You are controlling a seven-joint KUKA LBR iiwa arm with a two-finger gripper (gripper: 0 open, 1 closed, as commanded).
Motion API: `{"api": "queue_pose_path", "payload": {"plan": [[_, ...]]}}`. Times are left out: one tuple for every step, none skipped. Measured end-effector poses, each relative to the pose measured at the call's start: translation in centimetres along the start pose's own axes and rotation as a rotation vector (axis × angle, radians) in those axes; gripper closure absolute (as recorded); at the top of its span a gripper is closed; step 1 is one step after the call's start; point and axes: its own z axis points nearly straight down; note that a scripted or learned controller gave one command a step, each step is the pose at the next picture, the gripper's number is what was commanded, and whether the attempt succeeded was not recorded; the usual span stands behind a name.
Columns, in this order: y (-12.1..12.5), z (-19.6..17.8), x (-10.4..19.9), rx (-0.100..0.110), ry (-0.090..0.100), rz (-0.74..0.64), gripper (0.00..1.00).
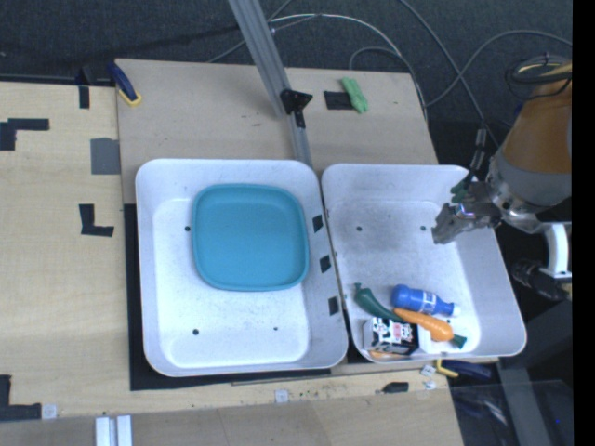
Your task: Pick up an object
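- Two white bins sit side by side on the counter: the left bin and the right bin, their inner rims touching.
- One teal plate lies flat in the left bin, toward its far side.
- Four small objects crowd the near corner of the right bin: one blue bottle on its side, one orange carrot just in front of it, one dark green piece to their left, and one black-and-white box at the near rim.
- The carrot touches the bottle and overlaps the box's right end; the green piece's tip meets the carrot's thin end.
- The gripper hangs over the right bin's far right part, well apart from the cluster, with bare bin floor beneath it.
- Whether its jaws are apart or together cannot be told; nothing is seen between them.
- The grey arm with its orange band comes in from the right, above the bin's right rim.
- One slanted grey pole crosses the counter's far side and ends at a black clamp behind the bins.
- One green clip lies on the counter right of the clamp; one blue-and-yellow clip lies at the far left corner.
- Thin cables loop over the dark floor beyond the counter.
- Black tape marks dot the left side of the counter.
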Motion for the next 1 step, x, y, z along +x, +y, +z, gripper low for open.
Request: {"api": "queue_pose_path", "payload": {"plan": [[0.75, 0.81, 5.06, 0.002, 0.001, -0.004, 1.00]]}}
